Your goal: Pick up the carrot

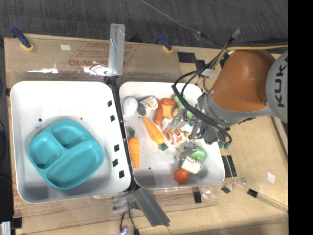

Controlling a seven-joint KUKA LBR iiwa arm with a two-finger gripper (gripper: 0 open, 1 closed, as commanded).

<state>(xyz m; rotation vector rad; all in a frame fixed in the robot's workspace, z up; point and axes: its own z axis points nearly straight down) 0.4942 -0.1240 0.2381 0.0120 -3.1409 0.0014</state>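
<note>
Hovering over the right bin (146,177), the gripper (188,148) sat at 3 o'clock from the carrot (134,152); couldn't tell its grip state.

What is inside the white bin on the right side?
The right bin holds a carrot, a white egg, a red tomato and other toy food. The gripper and arm cover the items under them.

Two bins (19,131) — one teal plate (66,153) — two carrots (134,152)
</note>
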